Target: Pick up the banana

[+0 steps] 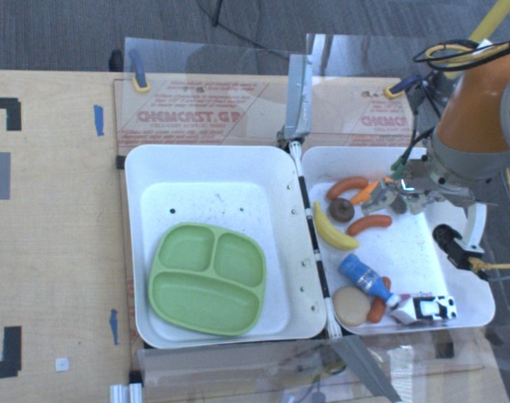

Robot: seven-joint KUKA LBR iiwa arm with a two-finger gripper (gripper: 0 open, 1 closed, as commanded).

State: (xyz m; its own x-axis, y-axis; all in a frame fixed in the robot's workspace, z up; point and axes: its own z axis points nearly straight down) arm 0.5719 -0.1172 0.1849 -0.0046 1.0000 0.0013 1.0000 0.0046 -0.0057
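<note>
Camera view gripper: low over the right white bin; I cannot tell its state.
Banana: one curved yellow banana at that bin's left wall.
Sausages: two red sausages beside a brown round piece.
Left bin: one green divided plate.

We see a small yellow banana lying flat in the right-hand white bin, close to its left wall. It curves gently, one end pointing up, the other down and right.
</note>
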